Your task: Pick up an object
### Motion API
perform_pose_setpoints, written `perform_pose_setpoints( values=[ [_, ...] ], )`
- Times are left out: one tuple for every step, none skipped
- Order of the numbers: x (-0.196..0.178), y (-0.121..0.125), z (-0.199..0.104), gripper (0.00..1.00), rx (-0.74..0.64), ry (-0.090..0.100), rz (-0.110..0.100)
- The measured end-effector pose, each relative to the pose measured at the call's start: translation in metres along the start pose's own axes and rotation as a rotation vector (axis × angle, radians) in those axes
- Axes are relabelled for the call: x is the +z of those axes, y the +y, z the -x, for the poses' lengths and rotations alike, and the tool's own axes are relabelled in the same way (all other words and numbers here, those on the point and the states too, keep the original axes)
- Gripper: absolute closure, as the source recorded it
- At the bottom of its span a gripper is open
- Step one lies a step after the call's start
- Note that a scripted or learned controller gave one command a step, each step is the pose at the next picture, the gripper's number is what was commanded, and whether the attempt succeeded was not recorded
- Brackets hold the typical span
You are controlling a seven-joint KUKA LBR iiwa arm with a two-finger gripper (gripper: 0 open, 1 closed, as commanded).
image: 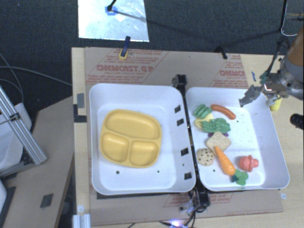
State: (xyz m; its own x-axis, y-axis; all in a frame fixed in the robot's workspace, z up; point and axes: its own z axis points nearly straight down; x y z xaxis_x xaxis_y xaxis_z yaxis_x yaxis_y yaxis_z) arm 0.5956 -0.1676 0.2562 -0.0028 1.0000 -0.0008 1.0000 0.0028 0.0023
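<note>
Gripper (pixel 259 99) over the far right corner of the right bin (pixel 280 146), fingers spread with nothing between them. Toy food all in that bin: sausage (pixel 223 110) nearest the gripper, then greens (pixel 218 125), cracker (pixel 218 140), cookie (pixel 205 156), carrot (pixel 224 161) and a red piece (pixel 247 162). Left bin (pixel 95 127) bearing just a yellow tray (pixel 130 137).

Risks as judged from here:
- Likely to close on air if lowered straight down, being off to the side of every piece.
- Greens, cracker and carrot touching (a tight cluster), so apt to jam a finger on a neighbour or nudge pieces apart.
- Sausage rounded and lying loose, liable to roll or squirt out of a pinch.
- Bin wall close by, hence a chance of clipping the rim.
</note>
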Motion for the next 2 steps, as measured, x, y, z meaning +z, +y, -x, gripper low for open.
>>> perform_pose_setpoints(
  values=[
    [0.177, -0.022, 0.036, 0.00, 0.004, 0.001, -0.004],
    [0.172, -0.089, -0.018, 0.00, 0.002, 0.005, -0.008]
  ],
)
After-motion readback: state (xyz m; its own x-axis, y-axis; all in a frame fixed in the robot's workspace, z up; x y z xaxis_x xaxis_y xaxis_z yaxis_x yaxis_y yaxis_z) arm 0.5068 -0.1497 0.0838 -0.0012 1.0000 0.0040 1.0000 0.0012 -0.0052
